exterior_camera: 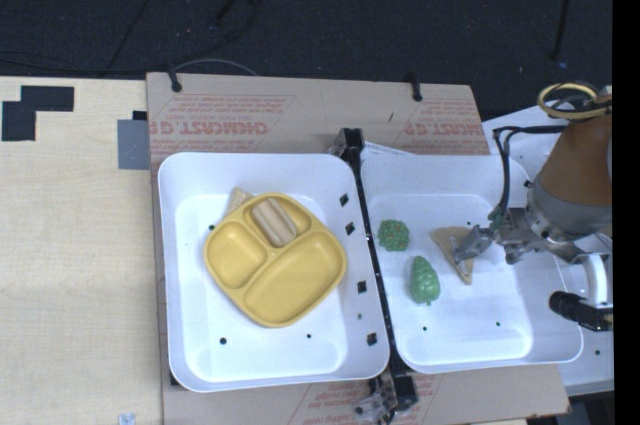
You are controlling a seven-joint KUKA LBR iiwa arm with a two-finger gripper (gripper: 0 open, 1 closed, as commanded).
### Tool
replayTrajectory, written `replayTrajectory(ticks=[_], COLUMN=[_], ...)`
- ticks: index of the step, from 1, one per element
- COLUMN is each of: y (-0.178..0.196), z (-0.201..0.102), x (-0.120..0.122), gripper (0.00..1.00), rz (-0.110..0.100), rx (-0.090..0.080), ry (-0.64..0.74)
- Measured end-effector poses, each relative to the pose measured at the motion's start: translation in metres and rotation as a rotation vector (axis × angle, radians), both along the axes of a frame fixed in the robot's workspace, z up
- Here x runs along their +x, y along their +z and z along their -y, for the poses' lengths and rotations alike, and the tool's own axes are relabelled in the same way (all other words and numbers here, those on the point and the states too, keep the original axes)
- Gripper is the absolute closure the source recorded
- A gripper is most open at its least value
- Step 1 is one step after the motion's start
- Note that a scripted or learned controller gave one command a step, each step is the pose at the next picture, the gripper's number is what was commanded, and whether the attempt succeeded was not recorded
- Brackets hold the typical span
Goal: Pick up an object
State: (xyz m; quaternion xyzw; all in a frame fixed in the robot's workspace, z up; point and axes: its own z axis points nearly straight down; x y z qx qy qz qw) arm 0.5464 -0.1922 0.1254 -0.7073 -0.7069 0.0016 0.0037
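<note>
Gripper (478, 246) in right bin (500, 338), at tan wedge (452, 246).
Fingers look closed on wedge, hard to confirm; green pieces (423, 280) beside; yellow tray (276, 260) left bin.

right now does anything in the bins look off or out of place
Mildly. In the left bin, the yellow divided plate sits turned at an angle to the bin walls, with a tan piece poking out from under its upper-left edge. In the right bin, nothing looks spilled or broken.
</note>
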Motion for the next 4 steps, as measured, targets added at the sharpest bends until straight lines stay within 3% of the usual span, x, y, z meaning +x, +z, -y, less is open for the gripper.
replayTrajectory(ticks=[1, 4], y=[0.013, 0.173], z=[0.001, 0.005], x=[0.001, 0.011], gripper=[1.00, 1.00], rz=[0.003, 0.011], rx=[-0.002, -0.005], ry=[-0.002, 0.003])
